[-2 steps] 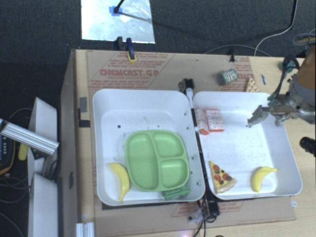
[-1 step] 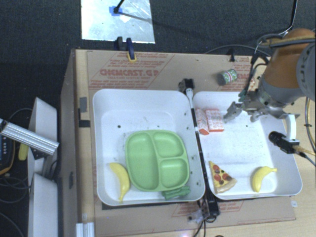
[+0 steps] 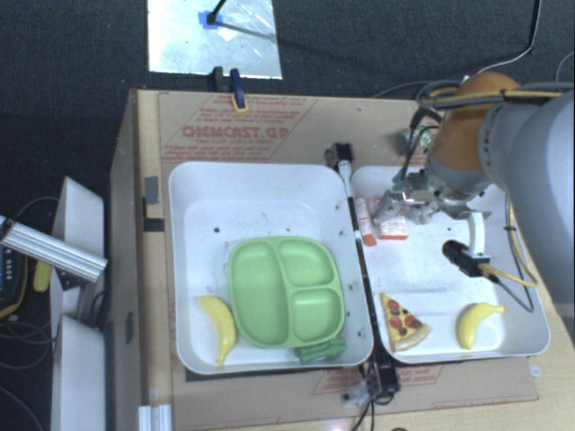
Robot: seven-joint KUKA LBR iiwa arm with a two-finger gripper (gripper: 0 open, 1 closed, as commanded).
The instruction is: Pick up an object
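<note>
My gripper [image 3: 393, 208] hangs low over the upper left part of the right bin [image 3: 526, 326], with the grey arm coming in from the right. Right under it lies a small red and white packet [image 3: 393, 231]; whether the gripper touches it I cannot tell. A second narrow red and white piece [image 3: 362, 214] rests against that bin's left wall. Toward the front of the right bin lie a toy pizza slice [image 3: 404, 322] and a yellow banana [image 3: 476, 322].
The left bin [image 3: 193, 205] holds a green divided plate [image 3: 286, 291], a yellow banana [image 3: 219, 327] at its front left and a green piece [image 3: 321, 351] by the plate's front edge. The wall between the bins [image 3: 353, 232] runs just left of the gripper.
</note>
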